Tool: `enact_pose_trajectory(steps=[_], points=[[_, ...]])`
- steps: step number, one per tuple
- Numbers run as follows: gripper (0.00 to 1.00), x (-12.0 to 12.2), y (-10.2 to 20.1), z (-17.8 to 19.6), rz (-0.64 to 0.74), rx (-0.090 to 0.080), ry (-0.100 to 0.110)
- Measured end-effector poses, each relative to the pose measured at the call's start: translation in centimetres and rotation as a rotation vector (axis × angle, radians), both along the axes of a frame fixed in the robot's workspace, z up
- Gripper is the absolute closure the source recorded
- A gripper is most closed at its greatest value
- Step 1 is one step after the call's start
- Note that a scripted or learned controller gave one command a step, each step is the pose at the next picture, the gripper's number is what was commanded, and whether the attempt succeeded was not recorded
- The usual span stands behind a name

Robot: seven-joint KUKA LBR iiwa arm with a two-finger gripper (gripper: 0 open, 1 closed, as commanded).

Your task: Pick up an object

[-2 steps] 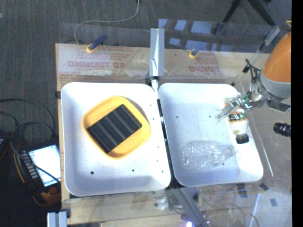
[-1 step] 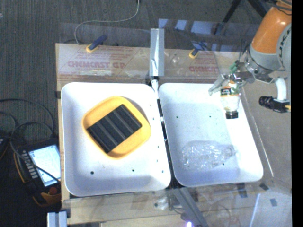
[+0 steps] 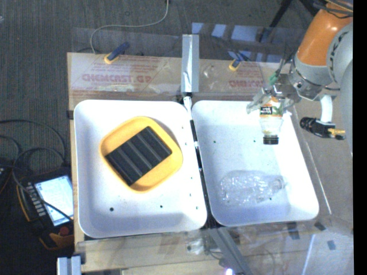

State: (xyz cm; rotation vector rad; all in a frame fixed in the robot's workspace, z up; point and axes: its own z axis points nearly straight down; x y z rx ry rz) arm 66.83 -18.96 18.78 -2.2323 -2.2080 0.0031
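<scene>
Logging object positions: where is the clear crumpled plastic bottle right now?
The clear crumpled plastic bottle lies in the right white bin, near its front edge, below the small dark-capped bottle at the hand.

Both bins, the left bin (image 3: 86, 171) and the right bin (image 3: 229, 125), look like smooth white moulded plastic with a soft sheen. In the left one lies a yellow tray (image 3: 114, 139) of glossy plastic carrying a matt black ribbed insert (image 3: 139, 154). In the right one lies a clear plastic bottle (image 3: 250, 187), crinkled and glinting. The small bottle (image 3: 270, 121) at the end effector (image 3: 270, 99) looks clear plastic with a dark cap. The tabletop (image 3: 132, 79) looks like pale wood under transparent sheeting. The arm's orange band (image 3: 322, 36) is smooth and shiny.
</scene>
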Motion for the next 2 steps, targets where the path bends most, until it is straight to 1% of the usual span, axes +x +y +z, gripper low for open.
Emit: enact_pose_trajectory(steps=[1,2], points=[[1.0,0.0,0.0,0.9,0.001,-0.003,0.002],[1.0,-0.1,2.4,-0.1,-0.019,-0.004,0.001]])
